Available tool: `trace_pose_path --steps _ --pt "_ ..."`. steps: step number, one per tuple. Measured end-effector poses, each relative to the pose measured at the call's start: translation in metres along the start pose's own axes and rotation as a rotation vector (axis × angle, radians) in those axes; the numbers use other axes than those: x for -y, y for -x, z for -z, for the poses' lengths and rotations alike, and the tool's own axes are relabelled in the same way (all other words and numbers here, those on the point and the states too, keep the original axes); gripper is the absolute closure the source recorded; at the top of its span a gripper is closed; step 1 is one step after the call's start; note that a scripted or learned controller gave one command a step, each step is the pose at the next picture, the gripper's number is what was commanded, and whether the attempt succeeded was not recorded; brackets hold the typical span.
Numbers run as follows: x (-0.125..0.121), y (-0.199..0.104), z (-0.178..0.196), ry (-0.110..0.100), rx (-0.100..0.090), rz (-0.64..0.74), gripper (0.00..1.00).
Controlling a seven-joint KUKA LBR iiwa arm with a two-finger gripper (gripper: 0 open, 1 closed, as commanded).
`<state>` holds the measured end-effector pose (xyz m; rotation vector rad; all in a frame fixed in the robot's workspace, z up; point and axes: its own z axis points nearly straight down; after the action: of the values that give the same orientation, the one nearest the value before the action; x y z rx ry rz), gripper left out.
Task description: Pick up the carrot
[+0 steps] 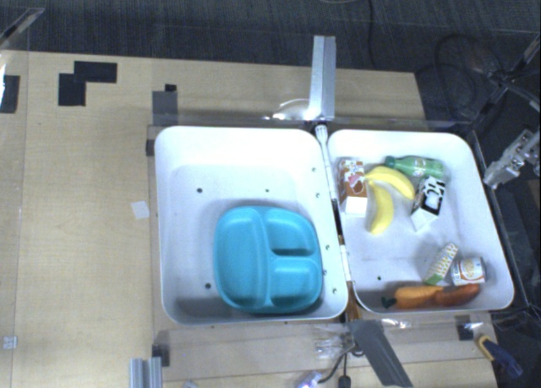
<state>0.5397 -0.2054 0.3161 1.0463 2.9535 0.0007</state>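
Orange carrot [438, 296] against near bin wall [473, 304], can [467, 271] touching

Left bin [182, 158]: 1 blue divided plate [269, 258]. Right bin [473, 234]: banana [385, 196], green bottle [416, 165], 1 small can [467, 271], assorted cartons.

Two shallow white bins sit side by side on the wooden surface [76, 234]. The left bin [182, 158] holds a blue divided tray [269, 259] toward its near edge. In the right bin [461, 158], the carrot [435, 296] lies along the near wall, just beside a small can [467, 271]. A banana [385, 196] lies further back, between a brown carton [352, 185] and a green bottle [414, 165].
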Motion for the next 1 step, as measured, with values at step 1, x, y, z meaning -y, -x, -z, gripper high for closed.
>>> trace_pose_path --steps 1 --pt "0.0000 0.0000 0.0002 0.000 0.000 0.000 0.00"
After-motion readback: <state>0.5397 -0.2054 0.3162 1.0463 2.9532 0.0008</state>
